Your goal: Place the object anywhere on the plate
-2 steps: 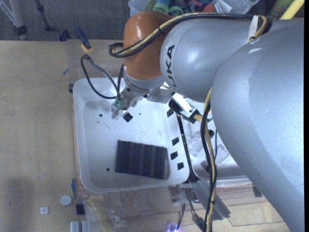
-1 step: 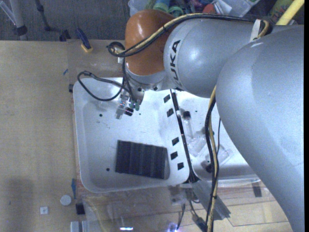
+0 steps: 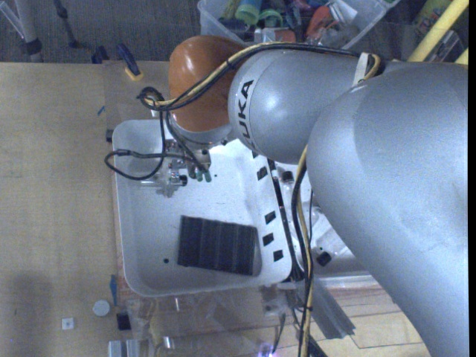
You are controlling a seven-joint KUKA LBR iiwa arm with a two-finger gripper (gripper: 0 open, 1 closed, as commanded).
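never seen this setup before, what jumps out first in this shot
The big grey arm fills the right side, its orange band hanging over the far end of the white bin. A dark ribbed plate lies flat near that bin's near end. The claw hangs above the bin floor, apart from the plate.

The robot arm (image 3: 372, 147) was big, round and shiny grey. It had a fat orange band (image 3: 199, 88) near its end. Black letters (image 3: 244, 110) were printed on it. Yellow and black cables (image 3: 223, 69) ran along it.
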